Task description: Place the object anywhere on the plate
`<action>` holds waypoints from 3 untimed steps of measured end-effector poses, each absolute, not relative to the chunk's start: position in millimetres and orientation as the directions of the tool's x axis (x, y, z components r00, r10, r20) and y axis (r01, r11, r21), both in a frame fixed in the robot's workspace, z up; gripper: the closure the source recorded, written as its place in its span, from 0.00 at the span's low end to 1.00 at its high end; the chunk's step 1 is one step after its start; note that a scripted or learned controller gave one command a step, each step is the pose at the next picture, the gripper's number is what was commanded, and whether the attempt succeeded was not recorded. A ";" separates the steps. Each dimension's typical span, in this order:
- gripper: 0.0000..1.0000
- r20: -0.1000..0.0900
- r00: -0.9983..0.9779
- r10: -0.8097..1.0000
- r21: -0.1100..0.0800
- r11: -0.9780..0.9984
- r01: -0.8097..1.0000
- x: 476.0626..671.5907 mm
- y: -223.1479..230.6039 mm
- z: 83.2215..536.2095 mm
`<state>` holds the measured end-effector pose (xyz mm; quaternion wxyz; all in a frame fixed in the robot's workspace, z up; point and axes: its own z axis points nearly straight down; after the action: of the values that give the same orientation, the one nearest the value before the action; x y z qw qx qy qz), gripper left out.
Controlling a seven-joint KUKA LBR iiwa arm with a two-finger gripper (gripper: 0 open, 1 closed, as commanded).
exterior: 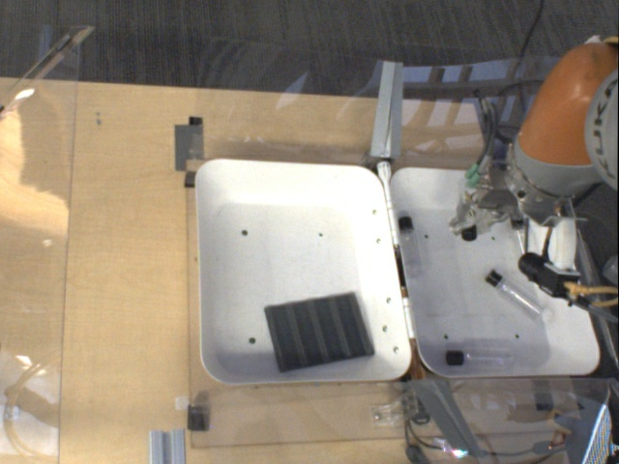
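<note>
wood bench [106,259], two white bins. ridged dark plate [319,332] sits in left bin [290,201]; clear tube [513,293] lies loose in right bin [426,307]. gripper [474,222] hovers nearby, grip state unclear.

White bins [222,288]; dark grey ribbed plate [319,332]; orange-banded grey arm [566,114]; tan bench [106,259].

The light wooden bench [106,288] carries two shallow white bins side by side, their inner rims almost touching: the left bin [290,191] and the right bin [426,288]. Small dark brackets [191,143] stand on the wood near the left bin's corners.
</note>
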<state>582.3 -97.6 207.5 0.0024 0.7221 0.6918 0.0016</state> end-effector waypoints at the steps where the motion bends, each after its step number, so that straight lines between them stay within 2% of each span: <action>1: 1.00 0.001 0.470 0.883 0.000 -0.470 0.883 591.4 -20.0 183.6; 2: 1.00 0.001 0.363 0.932 0.001 -0.363 0.932 669.1 31.0 187.0; 3: 1.00 0.003 0.710 0.704 0.001 -0.710 0.704 669.0 101.2 185.3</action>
<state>669.0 101.2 185.3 0.0001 0.9246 0.3808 0.0015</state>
